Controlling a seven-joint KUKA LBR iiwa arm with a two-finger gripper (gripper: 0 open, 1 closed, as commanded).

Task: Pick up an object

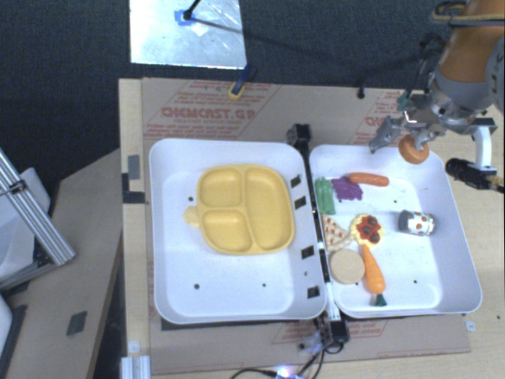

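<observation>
White right bin carries the toy food, while the tool sits above its far rim, clenched on an orange ball that lies directly below it, clear of the bin floor.

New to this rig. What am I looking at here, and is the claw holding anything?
One fixed camera looks down at a slant on a bench with two shallow white bins. The grey and orange machine at the upper right is a robot arm; its claw hangs over the right bin's far edge, with a small orange round object at its fingers, apparently gripped. The left bin holds a yellow divided tray. In the right bin lie toy foods: a sausage, a carrot, a pizza slice, a round cracker, green and purple pieces and a small can.
</observation>
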